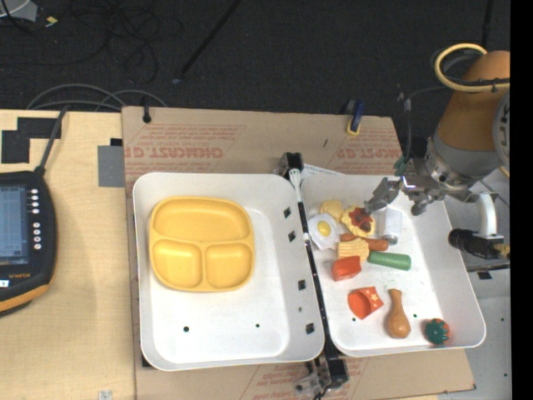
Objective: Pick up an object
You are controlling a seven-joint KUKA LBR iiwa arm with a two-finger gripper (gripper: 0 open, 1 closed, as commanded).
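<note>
Yellow and empty, a tray with three parts [201, 244] lay in the left white bin [166, 332]. The toy food sat in the right bin [454, 307]: a fried egg [323, 228], a green stick [390, 260], a red block [346, 267], a red fries box [364, 301], a brown drumstick [397, 314] and a small green and red ball [436, 331]. The gripper [385, 193] hung over the top of the pile, near a red and yellow toy [361, 220]. I could not tell how wide it was or if it had hold of anything.

Yellow divided tray [201, 243], white bins [212, 340], green cucumber [390, 260], orange drumstick [397, 314], red fries box [363, 302]
</note>
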